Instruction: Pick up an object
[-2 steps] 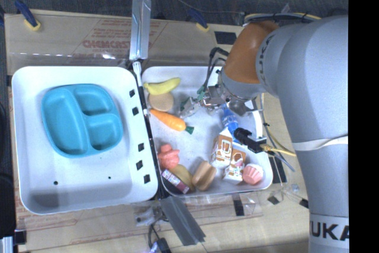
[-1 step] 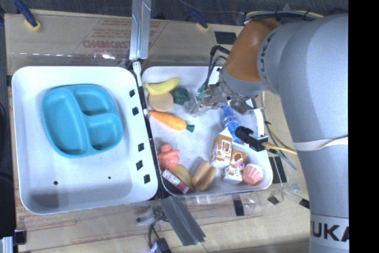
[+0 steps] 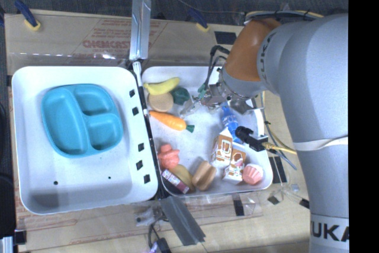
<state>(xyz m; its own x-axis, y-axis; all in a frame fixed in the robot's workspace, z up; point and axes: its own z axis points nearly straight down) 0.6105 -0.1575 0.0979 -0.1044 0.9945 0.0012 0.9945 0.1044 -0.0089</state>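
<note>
Here, hand (image 3: 198,101) low in right bin (image 3: 204,74), beside banana (image 3: 162,86) and carrot (image 3: 169,121), grip state unclear.

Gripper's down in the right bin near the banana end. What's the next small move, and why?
Probably ease the gripper a little lower and toward the dark green toy, then close. It sits low in the right bin, right beside that toy and the banana, with nothing visibly between its tips. The carrot lies just below.

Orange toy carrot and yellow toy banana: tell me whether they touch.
Apart. The camera view shows the orange toy carrot below the yellow toy banana, with a round tan toy between them.
</note>
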